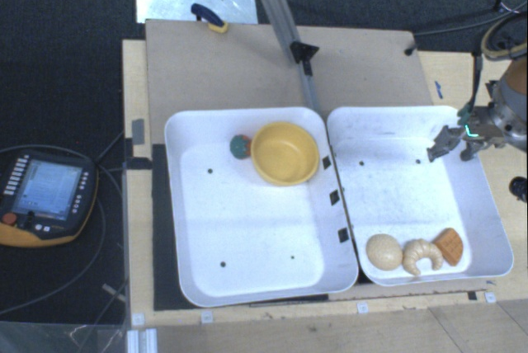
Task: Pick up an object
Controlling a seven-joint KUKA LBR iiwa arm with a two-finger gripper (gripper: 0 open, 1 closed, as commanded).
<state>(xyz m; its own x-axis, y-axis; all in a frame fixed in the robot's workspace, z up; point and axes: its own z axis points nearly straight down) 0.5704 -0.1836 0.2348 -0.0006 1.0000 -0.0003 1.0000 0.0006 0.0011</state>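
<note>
Gripper (450,143) seen at right bin (388,178) far-right rim, nothing btwn fingers; spread vs pressed together cannot be told. Three food items, round bun (384,251), croissant (421,255), toast piece (449,246), clustered at right bin's near edge, prob. pick candidates; approach judged not yet begun.

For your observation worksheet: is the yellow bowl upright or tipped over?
Upright. The yellow bowl shows its round open mouth and inside facing up, resting in the left bin.

Yellow bowl (285,153) upright in left bin, green ball (240,146) touching
</note>
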